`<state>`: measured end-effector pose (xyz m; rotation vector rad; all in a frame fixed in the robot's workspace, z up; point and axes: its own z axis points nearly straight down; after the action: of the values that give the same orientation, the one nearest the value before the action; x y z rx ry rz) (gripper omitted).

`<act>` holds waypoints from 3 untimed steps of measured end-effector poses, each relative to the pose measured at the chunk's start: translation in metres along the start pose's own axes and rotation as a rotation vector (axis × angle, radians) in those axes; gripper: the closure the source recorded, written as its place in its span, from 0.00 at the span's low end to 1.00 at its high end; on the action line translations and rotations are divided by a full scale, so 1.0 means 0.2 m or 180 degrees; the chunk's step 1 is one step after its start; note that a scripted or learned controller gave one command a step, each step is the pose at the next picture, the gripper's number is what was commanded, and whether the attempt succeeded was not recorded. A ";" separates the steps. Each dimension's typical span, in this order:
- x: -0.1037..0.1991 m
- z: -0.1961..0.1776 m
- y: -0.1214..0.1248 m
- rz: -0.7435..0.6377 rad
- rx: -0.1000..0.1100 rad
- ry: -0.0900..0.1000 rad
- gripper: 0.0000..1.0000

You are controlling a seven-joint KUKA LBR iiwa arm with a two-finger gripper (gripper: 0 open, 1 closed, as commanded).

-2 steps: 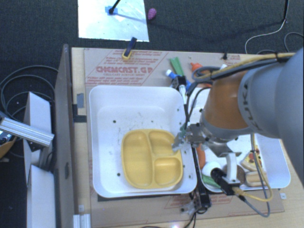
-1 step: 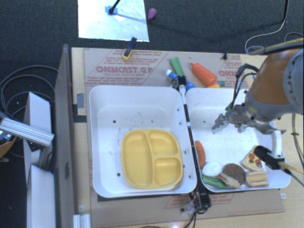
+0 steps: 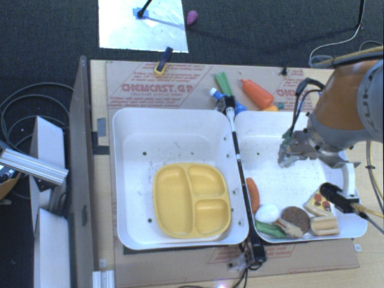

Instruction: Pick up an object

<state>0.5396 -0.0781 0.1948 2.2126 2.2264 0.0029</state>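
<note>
My gripper (image 3: pixel 290 156) hangs over the upper middle of the right bin (image 3: pixel 270 131), above bare white floor. Toy foods lie along that bin's front edge. A red-orange sausage (image 3: pixel 252 193) rests by the left wall, with a white egg (image 3: pixel 267 212) and a green piece (image 3: pixel 270 230) below it. A brown round patty (image 3: pixel 295 218), a pizza slice (image 3: pixel 316 205) and a tan bread piece (image 3: pixel 324 225) sit further right. All of them are well below the gripper and apart from it.
The left bin (image 3: pixel 138 131) holds a yellow divided plate (image 3: pixel 192 199). Behind the bins on the board lie an orange carrot (image 3: pixel 257 93), a green piece (image 3: pixel 222 83) and a blue piece (image 3: pixel 215 93). A yellow and blue clip (image 3: pixel 162 61) lies further left.
</note>
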 end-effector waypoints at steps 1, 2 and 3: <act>0.34 0.05 0.08 -0.0014 0.0005 0.0011 1.00; 0.72 0.05 0.06 -0.0015 0.0006 0.0005 1.00; 0.55 -1.10 0.04 0.0006 -0.0059 0.0007 1.00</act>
<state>0.5468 0.0330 0.4147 2.2065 2.2161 0.0256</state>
